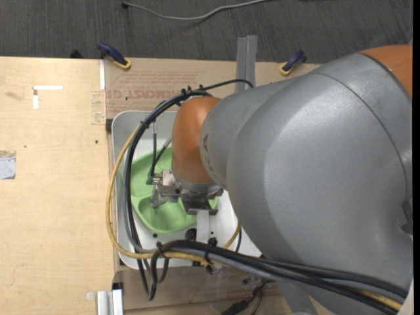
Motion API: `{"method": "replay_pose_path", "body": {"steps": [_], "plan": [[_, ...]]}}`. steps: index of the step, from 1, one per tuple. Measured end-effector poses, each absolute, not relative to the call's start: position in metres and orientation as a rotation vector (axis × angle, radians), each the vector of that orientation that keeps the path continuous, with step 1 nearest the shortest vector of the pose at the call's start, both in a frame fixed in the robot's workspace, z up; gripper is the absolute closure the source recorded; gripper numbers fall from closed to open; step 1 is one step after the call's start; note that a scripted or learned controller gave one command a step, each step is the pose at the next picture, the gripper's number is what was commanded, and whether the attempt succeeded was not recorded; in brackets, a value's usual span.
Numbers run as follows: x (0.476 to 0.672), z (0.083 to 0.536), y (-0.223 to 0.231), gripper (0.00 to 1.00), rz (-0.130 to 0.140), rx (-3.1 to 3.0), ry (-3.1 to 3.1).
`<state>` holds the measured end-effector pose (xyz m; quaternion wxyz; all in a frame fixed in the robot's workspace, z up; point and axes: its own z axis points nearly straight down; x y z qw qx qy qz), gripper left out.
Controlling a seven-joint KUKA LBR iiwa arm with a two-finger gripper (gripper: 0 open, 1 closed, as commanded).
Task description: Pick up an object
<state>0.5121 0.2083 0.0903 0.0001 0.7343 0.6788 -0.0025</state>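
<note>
A light green bowl-like object (147, 182) lies in the left white bin (121, 149), partly covered by the arm. My gripper (176, 199) hangs low over the bowl's right side, under the orange band of the wrist (190, 143). Its metal base sits right at the green rim. The fingertips are hidden by the wrist and mount.
The grey arm (315, 176) fills the right half of the view and covers the other bin. Black and yellow cables (125, 195) loop over the left bin. A bare wooden benchtop (52, 176) lies to the left. Blue-and-orange clamps (113, 54) sit on the far edge.
</note>
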Motion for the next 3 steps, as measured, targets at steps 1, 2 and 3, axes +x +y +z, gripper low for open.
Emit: {"method": "replay_pose_path", "body": {"steps": [1,2,3], "plan": [[0.510,0.250,0.220,0.00,-0.007,2.718,1.571],[0.518,0.094,0.219,0.00,-0.003,2.854,1.306],[0.535,0.236,0.205,0.00,-0.008,2.699,1.604]]}}
